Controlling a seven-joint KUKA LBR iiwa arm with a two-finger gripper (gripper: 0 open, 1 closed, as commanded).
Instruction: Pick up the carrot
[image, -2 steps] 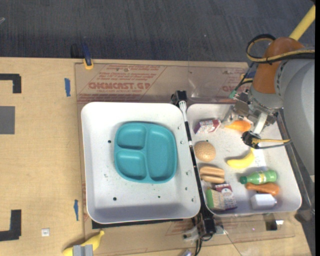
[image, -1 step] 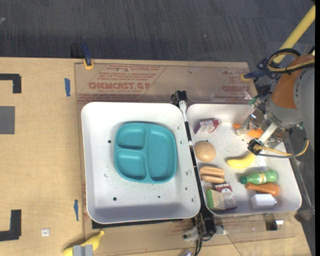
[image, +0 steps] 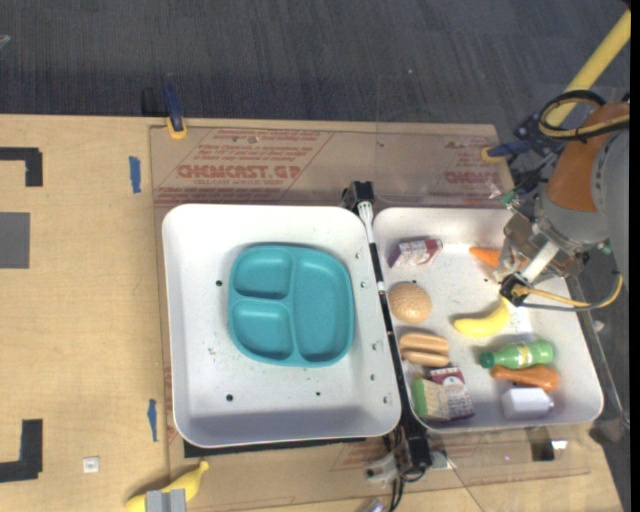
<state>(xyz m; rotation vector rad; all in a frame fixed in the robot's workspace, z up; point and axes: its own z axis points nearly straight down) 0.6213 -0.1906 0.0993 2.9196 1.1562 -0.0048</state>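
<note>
1. Camera view: the bench (image: 80, 300) carries two white bins. The left bin (image: 190, 330) holds a teal divided plate (image: 292, 305). The right bin (image: 455, 275) holds the small goods.
2. The arm (image: 590, 190) reaches over the right bin's far right corner, and its claw (image: 524, 258) hangs above the bin floor there. From this angle I cannot tell how far open the claw is, and nothing shows in its grip.
3. The carrot (image: 484, 257), as I judge it, is the tapered orange piece just beside the claw, towards the bin's middle and near the far wall. Part of it is hidden by the claw.
4. A second orange piece (image: 530, 378) lies touching the green bottle (image: 517, 354), well apart from the claw. It could also be the carrot, so the target is worth checking.
5. The step in hand looks like the approach. To do it well, centre the claw over the thick part of the carrot, close across its narrow width, and come down straight.
6. Keep clear of the far wall and of the banana (image: 481, 323) nearby.
</note>
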